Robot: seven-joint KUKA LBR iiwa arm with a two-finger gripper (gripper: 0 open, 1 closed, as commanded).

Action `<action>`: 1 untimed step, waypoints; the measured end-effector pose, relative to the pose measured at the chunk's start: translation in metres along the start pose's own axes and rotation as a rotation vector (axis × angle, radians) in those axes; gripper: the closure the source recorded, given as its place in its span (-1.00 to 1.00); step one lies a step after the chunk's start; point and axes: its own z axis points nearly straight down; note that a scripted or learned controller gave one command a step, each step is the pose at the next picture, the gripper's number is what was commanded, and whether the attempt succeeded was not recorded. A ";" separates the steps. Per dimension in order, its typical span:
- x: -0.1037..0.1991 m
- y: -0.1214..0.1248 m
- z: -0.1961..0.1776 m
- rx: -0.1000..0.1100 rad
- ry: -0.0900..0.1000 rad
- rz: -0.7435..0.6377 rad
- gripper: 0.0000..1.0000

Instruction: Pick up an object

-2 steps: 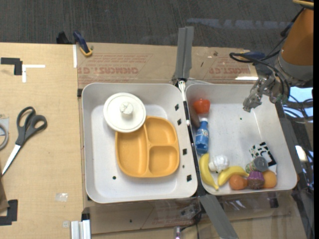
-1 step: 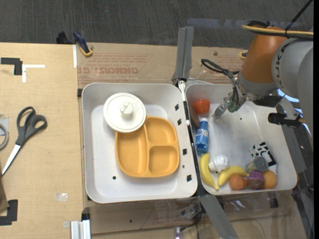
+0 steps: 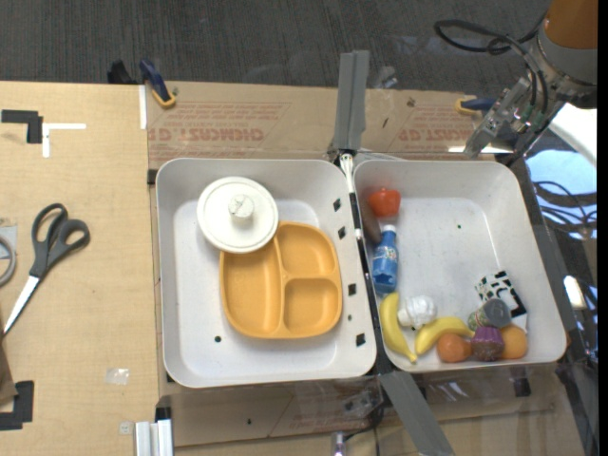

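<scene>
**Arm Waits Above Bins, Nothing Yet Picked**

Wooden benchtop and brown cardboard carry two shallow white bins side by side, seen from above at a slant. Taking the right bin [image 3: 532, 245] as the landmark: its near end is crowded. Along the near wall lie a banana [image 3: 391, 329], a second banana [image 3: 439, 332], a small white object [image 3: 416, 311], an orange [image 3: 453, 348], a purple item [image 3: 487, 343] and another orange fruit [image 3: 514, 342], with a grey cap-like piece [image 3: 496, 312] and a black-and-white patterned item [image 3: 501, 290] just beyond them. Further up its left wall stand a blue bottle [image 3: 384, 258] and a red tomato-like object [image 3: 384, 200]; the middle of the floor is bare.

Left of that bin, the left bin [image 3: 180, 283] holds a yellow divided tray [image 3: 282, 281] with a round white lid [image 3: 237, 214] overlapping its far left corner. Well to the left again, scissors [image 3: 47, 245] lie on the wood.

Beyond the right bin's far right corner, the gripper [image 3: 508, 117] hangs from the orange-banded arm [image 3: 570, 8], outside the rim and above the cardboard. Whether its claw is apart or together cannot be told at this angle; nothing is seen in it.

By this evidence the pick is not done: every object sits in a bin, untouched. What appears left is everything — moving over a target, descending, closing and lifting.
</scene>
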 end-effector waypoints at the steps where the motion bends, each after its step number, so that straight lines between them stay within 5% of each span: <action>1: 0.069 0.051 0.061 0.003 0.005 0.190 1.00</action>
